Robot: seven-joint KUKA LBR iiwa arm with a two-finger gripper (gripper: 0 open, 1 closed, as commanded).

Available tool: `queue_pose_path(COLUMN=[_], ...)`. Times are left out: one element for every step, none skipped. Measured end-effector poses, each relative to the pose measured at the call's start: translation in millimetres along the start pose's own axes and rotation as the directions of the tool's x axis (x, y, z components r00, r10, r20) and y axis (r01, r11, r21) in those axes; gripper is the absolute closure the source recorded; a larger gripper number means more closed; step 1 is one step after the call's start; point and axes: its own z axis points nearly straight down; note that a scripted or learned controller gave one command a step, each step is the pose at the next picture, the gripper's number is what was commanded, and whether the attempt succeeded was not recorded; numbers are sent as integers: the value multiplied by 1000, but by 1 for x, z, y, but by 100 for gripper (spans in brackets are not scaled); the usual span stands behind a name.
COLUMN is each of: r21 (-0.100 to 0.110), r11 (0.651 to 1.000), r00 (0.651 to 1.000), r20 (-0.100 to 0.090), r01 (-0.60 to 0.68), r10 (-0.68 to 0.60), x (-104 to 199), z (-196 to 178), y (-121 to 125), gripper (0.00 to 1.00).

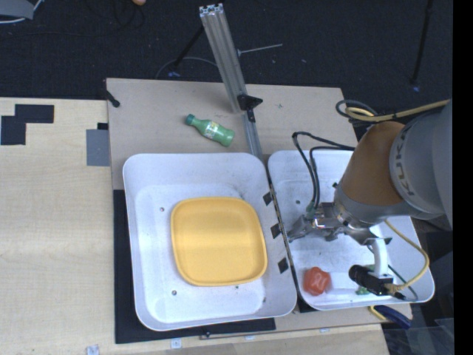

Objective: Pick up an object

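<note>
White plastic forms both shallow bins on the bench. The left bin (pixel 140 198) holds a yellow square plate (pixel 219 239) lying flat near its middle, its rounded corners well clear of the bin walls. The right bin (pixel 284 170) holds a small red object (pixel 317 280) (rounded, its exact kind too small to tell) resting near the front wall, just right of the divide between the two bins.

Over the right bin hangs the arm (pixel 399 172), grey with its orange band turned toward the camera, reaching in from the right. Its gripper (pixel 314 224) sits low above the bin floor, up and slightly left of the red object and apart from it; whether it is parted or closed I cannot tell, since the wrist body and cabling crowd that spot. A black fitting with a yellow cable (pixel 373 279) lies just right of the red object.

Beyond the bins, on the bare bench top, a small green bottle (pixel 210 129) lies on its side, cap pointing left. An aluminium rail (pixel 228 50) slants up from the bench behind it.
</note>
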Motion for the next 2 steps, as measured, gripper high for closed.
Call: queue_pose_path(r21=[-4,-6], r11=[1000,1000], r00=[1000,1000], r20=[0,0], r01=[-2,-4], r10=[2,4], x=[-1,-2], z=[0,-11], y=[0,1], gripper=[0,100])
